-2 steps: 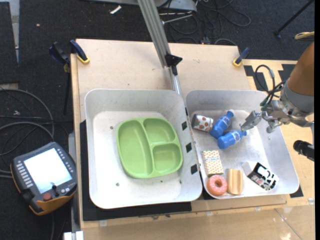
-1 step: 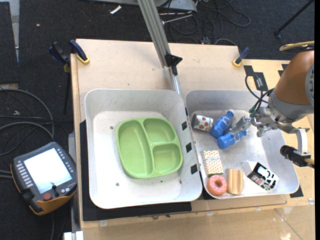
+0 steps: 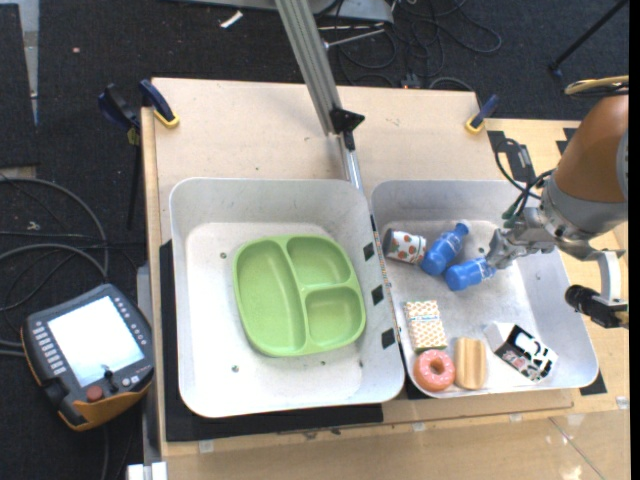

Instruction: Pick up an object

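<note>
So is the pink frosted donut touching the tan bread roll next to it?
Touching. The camera view shows the pink frosted donut side by side with the tan bread roll in the right white bin, with no gap visible.

robotics lab | teach pendant on dark carpet left of bench | loose cables beyond far edge | clamps at far corners
</note>
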Robot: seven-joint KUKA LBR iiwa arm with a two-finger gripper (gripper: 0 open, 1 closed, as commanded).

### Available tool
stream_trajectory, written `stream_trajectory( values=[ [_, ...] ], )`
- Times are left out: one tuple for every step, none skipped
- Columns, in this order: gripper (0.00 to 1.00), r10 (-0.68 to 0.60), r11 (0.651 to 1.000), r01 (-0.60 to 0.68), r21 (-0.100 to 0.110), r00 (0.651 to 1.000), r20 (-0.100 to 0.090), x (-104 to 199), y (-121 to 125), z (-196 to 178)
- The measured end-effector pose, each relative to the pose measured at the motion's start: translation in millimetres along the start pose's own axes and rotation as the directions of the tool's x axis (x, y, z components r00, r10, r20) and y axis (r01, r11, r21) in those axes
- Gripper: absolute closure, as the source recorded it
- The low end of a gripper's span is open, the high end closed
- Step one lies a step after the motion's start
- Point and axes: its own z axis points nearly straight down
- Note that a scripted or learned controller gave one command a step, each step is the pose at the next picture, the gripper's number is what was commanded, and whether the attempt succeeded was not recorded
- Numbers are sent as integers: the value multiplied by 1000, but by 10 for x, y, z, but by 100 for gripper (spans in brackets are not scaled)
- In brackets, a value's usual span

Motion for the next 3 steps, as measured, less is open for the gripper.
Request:
stream_trajectory(
  values=[
    [100,-1,1000,1,2,1000,1,-21,58,-634],
    [100,-2,1000,2,4,1000,1,-22,76,-1055],
    [100,-6,1000,6,12,1000,-4,554,-52,-954]
  ],
)
